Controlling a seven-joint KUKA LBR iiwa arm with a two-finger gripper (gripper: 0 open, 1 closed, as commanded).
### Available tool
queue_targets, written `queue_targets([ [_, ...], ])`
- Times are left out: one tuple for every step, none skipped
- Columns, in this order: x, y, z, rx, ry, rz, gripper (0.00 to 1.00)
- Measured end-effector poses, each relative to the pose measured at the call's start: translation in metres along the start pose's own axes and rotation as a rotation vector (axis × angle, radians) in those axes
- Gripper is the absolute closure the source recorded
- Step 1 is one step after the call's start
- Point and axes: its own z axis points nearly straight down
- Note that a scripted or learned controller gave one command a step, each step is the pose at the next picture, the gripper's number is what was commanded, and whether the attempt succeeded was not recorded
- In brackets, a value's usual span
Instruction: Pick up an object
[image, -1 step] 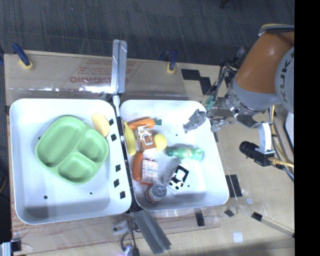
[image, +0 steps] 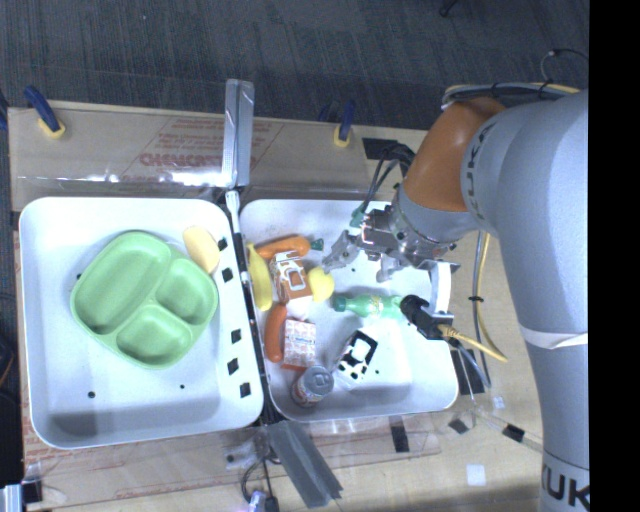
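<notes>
Hovering pincer (image: 362, 250), grip state unclear, carrot (image: 283, 246), banana (image: 259, 278), green bottle (image: 368, 303) crowding beneath

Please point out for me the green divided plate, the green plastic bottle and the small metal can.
green divided plate (image: 145, 297): camera view, centre ridge of the plate.
green plastic bottle (image: 368, 303): camera view, middle of its body.
small metal can (image: 315, 384): camera view, its round top.

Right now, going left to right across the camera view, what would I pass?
Green tray → yellow fruit → divider → carrot → green bottle → gripper → grey arm.
</notes>
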Motion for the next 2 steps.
queue_targets([
  [-0.044, 0.004, 0.062, 0.000, 0.000, 0.002, 0.00],
  [0.003, -0.037, 0.076, -0.001, 0.001, -0.110, 0.00],
])
